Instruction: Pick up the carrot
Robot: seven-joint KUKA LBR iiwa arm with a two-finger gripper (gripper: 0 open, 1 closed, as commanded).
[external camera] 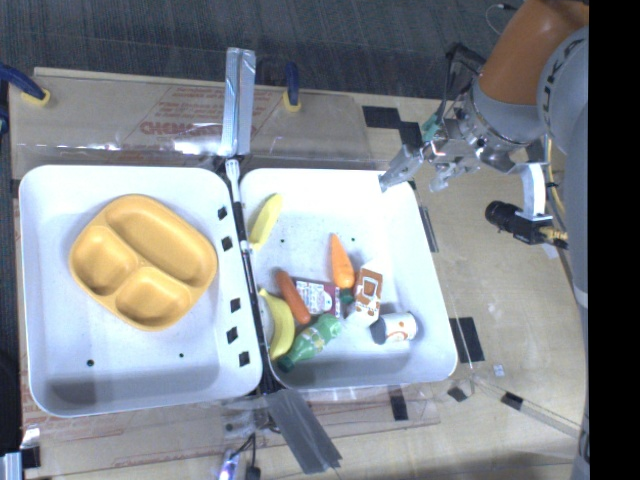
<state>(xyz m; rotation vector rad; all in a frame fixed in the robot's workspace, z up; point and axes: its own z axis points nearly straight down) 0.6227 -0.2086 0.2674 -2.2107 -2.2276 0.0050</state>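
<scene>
Showing two white bins side by side. Left bin (50, 368): yellow divided plate (142, 260). Right bin (425, 298): carrot (342, 261) near centre, beside a small carton (368, 294); also two bananas (264, 217), green bottle (312, 340), white cup (396, 329). Gripper (398, 171) above the right bin's far right corner, clamped on nothing; finger position unclear.

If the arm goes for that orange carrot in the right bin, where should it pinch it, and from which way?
Probably across the middle of the carrot, coming straight down from above. It lies flat, thin tip toward the bin's far wall, thick end close against a small carton. The upper half has bare white floor on both long sides, so fingers closing across its width there should fit. The gripper is above the right bin's far corner.
</scene>
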